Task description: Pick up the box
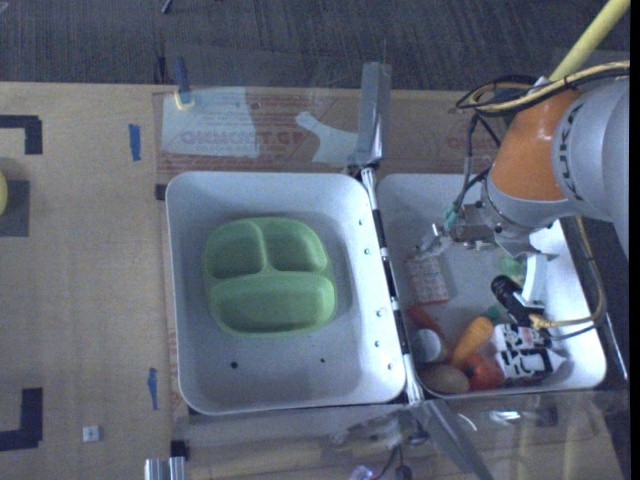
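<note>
Reaching arm above box

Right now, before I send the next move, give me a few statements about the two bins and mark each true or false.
1. The green divided plate lies in the left bin. True.
2. The box lies inside the green plate. False: it lies flat on the right bin's floor.
3. The hand hangs over the right bin, above and right of the box. True.
4. The carrot is in the left bin. False: it lies in the right bin, near its front.
5. The box sits between the hand's fingers. False: it lies apart from the hand.
</note>
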